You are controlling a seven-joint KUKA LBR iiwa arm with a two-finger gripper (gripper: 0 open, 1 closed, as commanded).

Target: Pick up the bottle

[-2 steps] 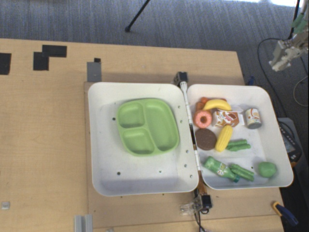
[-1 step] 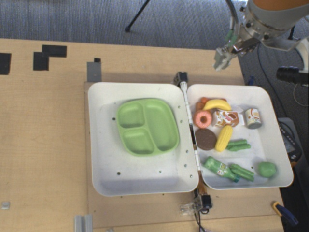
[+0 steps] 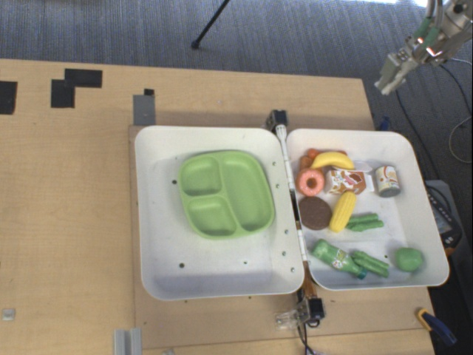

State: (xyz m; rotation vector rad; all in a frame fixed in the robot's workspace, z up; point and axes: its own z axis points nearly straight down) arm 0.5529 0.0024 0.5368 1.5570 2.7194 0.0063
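The green bottle [image 3: 336, 258] is seen lying on its side near the front edge of the right bin [image 3: 414, 161], beside green pods [image 3: 372, 263]. It is judged light, rigid and slick, best gripped across its body. The gripper [image 3: 389, 76], whose opening cannot be told, is poised beyond the bin's far corner.

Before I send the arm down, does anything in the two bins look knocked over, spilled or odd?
Nothing spilled or broken. The green bottle lies on its side at the right bin's near edge, its end touching a green pepper. The small can lies tipped too. The gripper hangs above the bench.
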